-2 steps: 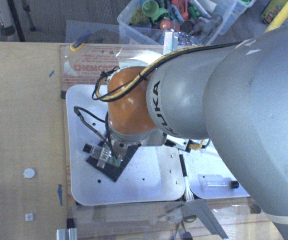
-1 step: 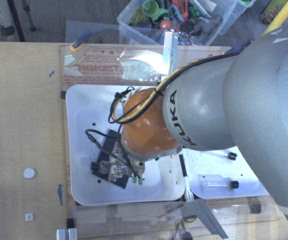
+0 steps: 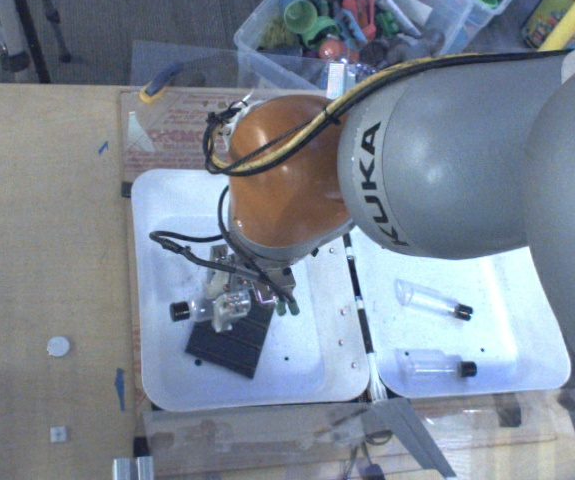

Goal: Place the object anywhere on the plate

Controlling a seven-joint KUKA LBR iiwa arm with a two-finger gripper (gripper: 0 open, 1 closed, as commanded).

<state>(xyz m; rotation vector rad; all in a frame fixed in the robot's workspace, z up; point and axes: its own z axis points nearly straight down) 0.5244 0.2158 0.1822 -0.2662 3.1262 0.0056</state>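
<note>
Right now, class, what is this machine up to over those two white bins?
A grey KUKA arm with an orange band reaches in from the right and hangs its claw low over the left bin. Just below it lie a dark flat square plate and a small clear vial with a black cap. Whether the claw grips anything is unclear. Two more clear black-capped vials lie in the right bin.
</note>
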